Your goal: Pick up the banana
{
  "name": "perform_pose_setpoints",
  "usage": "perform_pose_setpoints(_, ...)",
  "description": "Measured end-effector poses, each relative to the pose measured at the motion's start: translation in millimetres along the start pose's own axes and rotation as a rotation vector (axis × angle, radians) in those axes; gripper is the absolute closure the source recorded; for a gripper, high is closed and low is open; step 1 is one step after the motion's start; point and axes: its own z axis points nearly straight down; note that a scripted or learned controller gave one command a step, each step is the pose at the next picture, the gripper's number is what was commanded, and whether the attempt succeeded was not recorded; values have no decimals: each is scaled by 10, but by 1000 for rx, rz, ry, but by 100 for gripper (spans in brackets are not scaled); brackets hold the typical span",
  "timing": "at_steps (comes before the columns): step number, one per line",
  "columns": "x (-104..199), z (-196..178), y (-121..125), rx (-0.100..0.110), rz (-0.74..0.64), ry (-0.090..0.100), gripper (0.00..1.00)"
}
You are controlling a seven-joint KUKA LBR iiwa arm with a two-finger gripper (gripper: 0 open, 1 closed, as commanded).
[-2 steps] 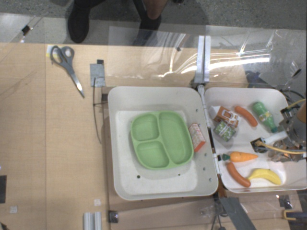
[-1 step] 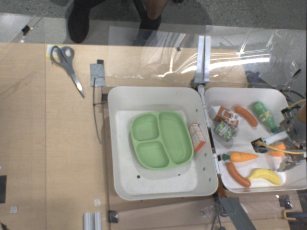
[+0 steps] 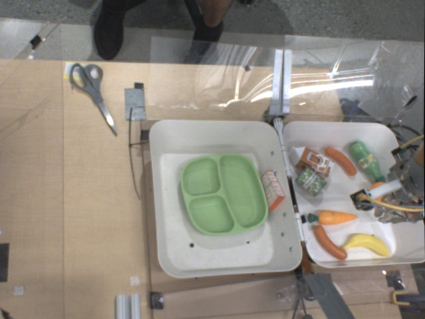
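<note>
The banana (image 3: 367, 244) is lying in the near corner of the right bin (image 3: 332, 133), curved, its long axis running roughly left to right. A red sausage (image 3: 330, 242) is lying just beside its left tip, close enough that they may be touching, and a carrot (image 3: 337, 216) is sitting just behind both.

The gripper (image 3: 397, 193) is hanging at the right edge of the view, over the right bin, behind the banana and off to its right. Whether it is open or closed, I cannot tell from this angle.

So the reach is what we are looking at now, as I judge it. To do it well, the gripper is wanting to come forward over the banana's thick middle, turned to close across the narrow width, not along the curve. Aiming toward the right half is giving clearance from the sausage and the carrot. The bin wall is sitting close on the near side, so a straight-down approach looks safest.

As for writing, an orange and brown carton (image 3: 313, 170) at the back of the right bin is showing print, and a small packet (image 3: 273, 189) is leaning beside the green tray (image 3: 222, 193) in the left bin (image 3: 199, 138), but nothing on either is legible at this size.
</note>
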Motion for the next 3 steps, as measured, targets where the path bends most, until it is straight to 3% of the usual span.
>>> perform_pose_setpoints(1, 0, 1, -1, 0, 0, 0, 0)
perform_pose_setpoints(2, 5, -97, 7, 1, -7, 0, 100)
perform_pose_setpoints(3, 4, -96, 6, 1, -7, -1, 0)
